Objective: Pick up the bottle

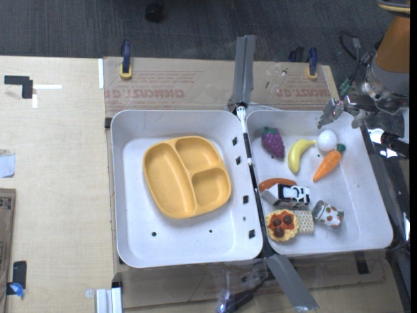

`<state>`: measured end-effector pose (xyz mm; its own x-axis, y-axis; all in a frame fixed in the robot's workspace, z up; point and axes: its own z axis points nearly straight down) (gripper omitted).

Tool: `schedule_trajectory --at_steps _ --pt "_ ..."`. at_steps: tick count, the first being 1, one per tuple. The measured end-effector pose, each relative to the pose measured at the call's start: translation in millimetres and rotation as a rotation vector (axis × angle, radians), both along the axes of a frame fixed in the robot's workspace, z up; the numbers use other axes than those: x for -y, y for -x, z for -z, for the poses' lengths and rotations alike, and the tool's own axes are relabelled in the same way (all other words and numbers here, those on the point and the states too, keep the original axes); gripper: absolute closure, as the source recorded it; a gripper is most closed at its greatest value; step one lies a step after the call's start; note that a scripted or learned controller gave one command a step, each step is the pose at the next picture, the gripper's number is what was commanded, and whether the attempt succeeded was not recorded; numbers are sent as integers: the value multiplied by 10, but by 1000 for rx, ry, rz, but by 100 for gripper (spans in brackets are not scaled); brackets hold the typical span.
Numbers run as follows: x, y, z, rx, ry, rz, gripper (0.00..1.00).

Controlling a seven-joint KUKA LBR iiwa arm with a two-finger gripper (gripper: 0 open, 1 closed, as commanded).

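A small bottle (328, 214) with a grey cap and a white, patterned body lies on its side near the front of the right bin (371, 240). It rests just right of a pizza slice (285, 224). My gripper (343, 113) hangs over the far right corner of that bin, under the grey wrist with the orange band. It is well behind the bottle, above and just right of a white ball (326, 139). Nothing shows in its grasp.
The right bin also holds purple grapes (273, 142), a banana (298, 154), a carrot (328, 163), a red pepper (277, 184) and a black-and-white toy (294, 193). A yellow divided plate (187, 175) lies in the left bin (130, 240).
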<state>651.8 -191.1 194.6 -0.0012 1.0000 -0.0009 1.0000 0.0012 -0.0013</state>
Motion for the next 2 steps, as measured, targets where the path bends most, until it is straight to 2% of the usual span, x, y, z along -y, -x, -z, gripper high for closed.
schedule_trajectory --at_steps 1,2 --pt "218 1048 262 -2 0 331 0" --pt "-540 1739 -424 -2 0 288 0"
